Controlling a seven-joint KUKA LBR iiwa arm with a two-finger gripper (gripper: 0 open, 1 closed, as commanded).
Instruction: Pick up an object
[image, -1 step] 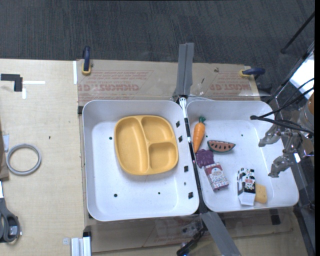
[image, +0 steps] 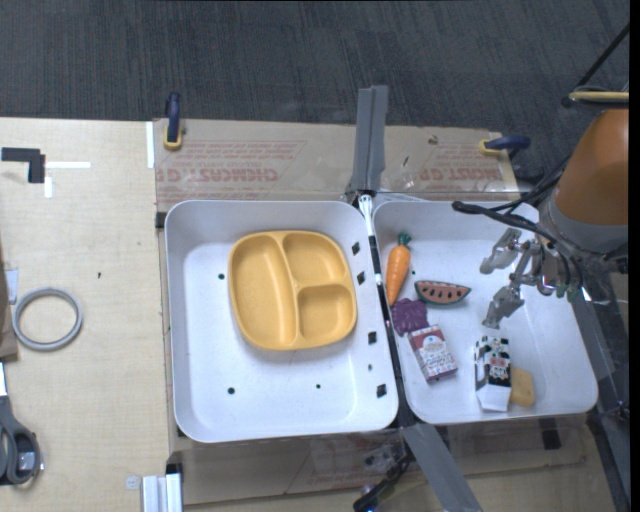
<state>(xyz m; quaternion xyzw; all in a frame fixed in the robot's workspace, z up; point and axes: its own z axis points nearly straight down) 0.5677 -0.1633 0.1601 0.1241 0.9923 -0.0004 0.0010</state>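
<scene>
Above the right bin (image: 575, 345) hangs the gripper (image: 501, 279), reaching in from the right on the grey arm (image: 600, 180) with its orange band. Its two fingers stand apart, one higher and one lower, and nothing is between them. They are over bare white floor of the bin, right of the melon slice (image: 442, 292) and above the milk carton (image: 492, 372).

On the floor of this bin lie several small things. A carrot (image: 398, 270) lies along the left wall, with its green top pointing away. Below it is a purple thing (image: 408, 316), and just beside that a red box (image: 433, 354). A yellow piece (image: 521, 387) touches the carton on its right side.

The left bin (image: 190, 330) holds a yellow plate (image: 293, 290) with three compartments.
</scene>
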